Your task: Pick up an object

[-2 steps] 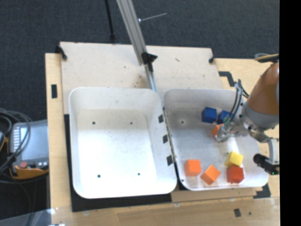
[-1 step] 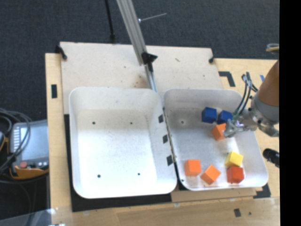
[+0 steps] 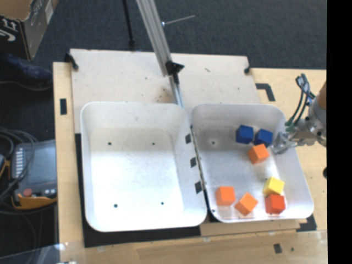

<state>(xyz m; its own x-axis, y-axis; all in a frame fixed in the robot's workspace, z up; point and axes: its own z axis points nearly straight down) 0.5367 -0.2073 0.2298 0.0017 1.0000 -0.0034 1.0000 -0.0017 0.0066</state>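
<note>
wooden bench point(image 3: 143, 76); arm point(image 3: 316, 117) reaches from right, end effector point(image 3: 279, 143) low beside blue cube point(image 3: 264, 137); grip state unclear.

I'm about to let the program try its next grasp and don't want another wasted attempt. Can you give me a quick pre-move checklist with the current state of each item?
1. Objects available in the right bin: ok, seven cubes lie there.
2. Gripper over the right bin: ok, at its right wall near the blue cube.
3. Gripper free of any object: cannot tell, its tip is too small and blurred.
4. Nearest target isolated: not ok, the orange cube sits against the blue cube, and a second blue cube is right beside that.
5. Easier target exists: ok, the orange cube near the bin's left front has space around it.
</note>
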